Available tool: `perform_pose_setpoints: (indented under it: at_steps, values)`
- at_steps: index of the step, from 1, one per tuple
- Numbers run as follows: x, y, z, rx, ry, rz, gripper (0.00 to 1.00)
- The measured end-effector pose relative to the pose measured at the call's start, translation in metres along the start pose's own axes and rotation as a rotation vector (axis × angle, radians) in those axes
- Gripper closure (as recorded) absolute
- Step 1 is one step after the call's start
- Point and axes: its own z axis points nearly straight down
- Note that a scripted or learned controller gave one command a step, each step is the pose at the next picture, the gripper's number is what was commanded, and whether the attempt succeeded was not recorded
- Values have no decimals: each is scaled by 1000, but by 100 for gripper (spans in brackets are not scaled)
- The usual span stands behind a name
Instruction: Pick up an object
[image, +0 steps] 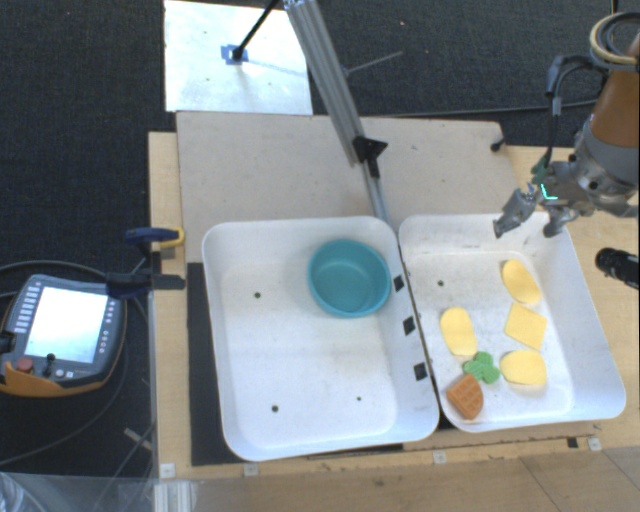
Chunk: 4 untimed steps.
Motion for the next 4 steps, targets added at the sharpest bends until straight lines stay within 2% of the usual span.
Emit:
perform_pose_setpoints:
  at_steps: [1, 2, 4]
  values:
    - [0, 0, 0, 0, 0, 0, 0]
    - [8, -6, 49, 4, 1, 0, 0]
    - [-8, 2, 147, 4, 0, 1, 0]
